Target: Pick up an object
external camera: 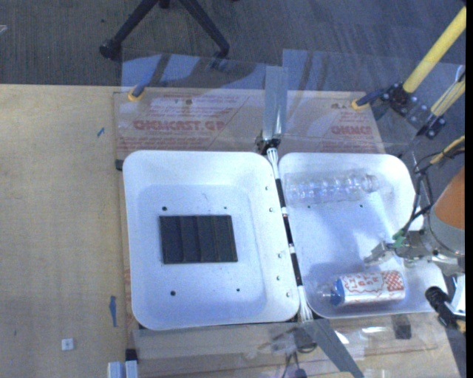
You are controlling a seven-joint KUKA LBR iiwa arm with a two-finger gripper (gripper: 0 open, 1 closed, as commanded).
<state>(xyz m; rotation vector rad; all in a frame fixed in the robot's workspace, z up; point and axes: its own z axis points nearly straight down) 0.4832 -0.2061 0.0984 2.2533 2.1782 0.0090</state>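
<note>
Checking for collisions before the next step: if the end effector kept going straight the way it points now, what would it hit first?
The end effector points left across the right bin. Bare floor lies ahead, then the wall next to the left bin. The clear bottle and red-patterned tube seem off-line, though depth is unclear.

White bins [148, 184], black ribbed pad [198, 238], red-and-white patterned tube [367, 287].

Floor: dark grey carpet [332, 26] across the top of the view.
Bench: pale tan wooden top [55, 221], with small blue tape marks on its left part.
Stand: black splayed legs of a tripod or chair base [166, 18] on the carpet at upper left.
Pole: yellow rod [440, 48] slanting in at upper right.
Panels: clear plastic sheets with red lettering [185, 122] behind the bins.
Light: even, soft, no hard shadows.
</note>
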